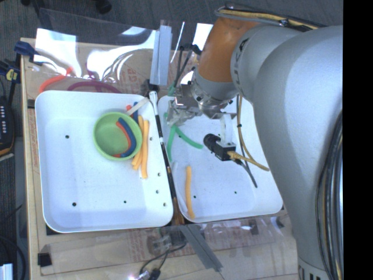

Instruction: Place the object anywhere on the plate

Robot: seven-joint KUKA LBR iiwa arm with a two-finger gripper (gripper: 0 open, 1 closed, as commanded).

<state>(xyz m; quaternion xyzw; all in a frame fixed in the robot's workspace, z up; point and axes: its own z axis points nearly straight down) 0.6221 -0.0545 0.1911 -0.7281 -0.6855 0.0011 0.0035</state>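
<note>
While the claw [175, 112] hangs over the right bin [256, 197], its grip impossible to tell, the green plate [116, 136] sits well apart; a drop en route looks possible.

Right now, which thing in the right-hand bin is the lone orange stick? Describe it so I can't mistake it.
Look at the right bin, the one under the arm. Near its front left corner, beside the wall between the bins, lies a thin orange stick, pointing front to back. Unlike the orange sticks beside the green plate in the left bin, it lies alone.
</note>
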